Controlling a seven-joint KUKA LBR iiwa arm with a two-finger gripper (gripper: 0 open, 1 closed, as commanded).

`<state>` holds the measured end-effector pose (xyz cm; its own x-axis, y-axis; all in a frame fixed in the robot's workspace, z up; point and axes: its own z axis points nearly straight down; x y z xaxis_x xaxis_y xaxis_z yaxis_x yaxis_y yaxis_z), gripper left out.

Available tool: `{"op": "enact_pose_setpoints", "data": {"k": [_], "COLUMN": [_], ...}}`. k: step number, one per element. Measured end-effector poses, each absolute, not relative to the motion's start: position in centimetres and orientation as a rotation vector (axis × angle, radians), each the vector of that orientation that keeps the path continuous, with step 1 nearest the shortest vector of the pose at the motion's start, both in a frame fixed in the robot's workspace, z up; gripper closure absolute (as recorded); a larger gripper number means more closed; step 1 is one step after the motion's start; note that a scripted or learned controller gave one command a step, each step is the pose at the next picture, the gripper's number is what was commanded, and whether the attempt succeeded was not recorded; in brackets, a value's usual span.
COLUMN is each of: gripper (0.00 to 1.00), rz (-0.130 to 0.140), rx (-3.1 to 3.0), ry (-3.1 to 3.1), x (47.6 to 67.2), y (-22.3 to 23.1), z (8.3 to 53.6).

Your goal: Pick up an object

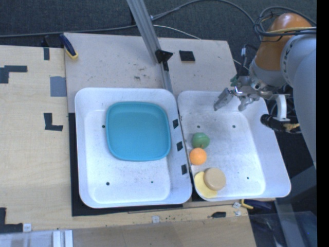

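In the right bin (pixel 257 153) lie a green ball (pixel 200 140), an orange ball (pixel 198 156) just below it, and a tan round block (pixel 214 179) resting on a yellow piece (pixel 201 187) at the bin's near left corner. My gripper (pixel 232 101) hangs over the far part of the right bin, well above and to the right of the green ball. Its two fingers are spread apart with nothing between them.
A blue square plate (pixel 138 130) lies in the left bin (pixel 92 184). A slanted metal pole (pixel 146 27) rises behind the bins. The arm's grey body (pixel 303 76) fills the right side beyond the right bin.
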<state>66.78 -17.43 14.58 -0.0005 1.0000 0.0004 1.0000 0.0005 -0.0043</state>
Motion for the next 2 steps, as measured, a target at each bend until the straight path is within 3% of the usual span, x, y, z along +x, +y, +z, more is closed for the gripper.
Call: {"op": "enact_pose_setpoints", "data": {"k": [1, 2], "gripper": [0.0, 1.0], "rz": [0.005, 0.001], "rx": [-2.218, -2.22], "ry": [-2.219, -2.224], "x": [66.7, 66.8], "y": [-17.4, -17.4], "z": [9.3, 10.6]}}
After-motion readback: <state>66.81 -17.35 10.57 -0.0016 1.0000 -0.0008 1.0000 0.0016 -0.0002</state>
